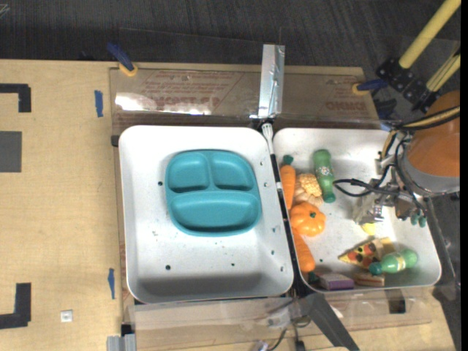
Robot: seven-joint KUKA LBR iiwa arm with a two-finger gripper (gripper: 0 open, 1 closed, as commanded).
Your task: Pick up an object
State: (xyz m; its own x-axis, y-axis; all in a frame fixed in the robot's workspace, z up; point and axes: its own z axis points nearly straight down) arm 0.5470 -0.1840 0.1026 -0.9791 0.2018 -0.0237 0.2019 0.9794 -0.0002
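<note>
Right bin (344, 139), claw (374, 212) low over its floor, grip state perhaps unreadable.

One camera watches me from high above the bench (58, 196). It looks down at a slant, so the far edge of the bench sits at the top of the picture. It is far enough back to see both white bins: the left bin (139, 262) and the right bin (351, 145). My arm (435, 152) comes in right of the right bin.
</note>
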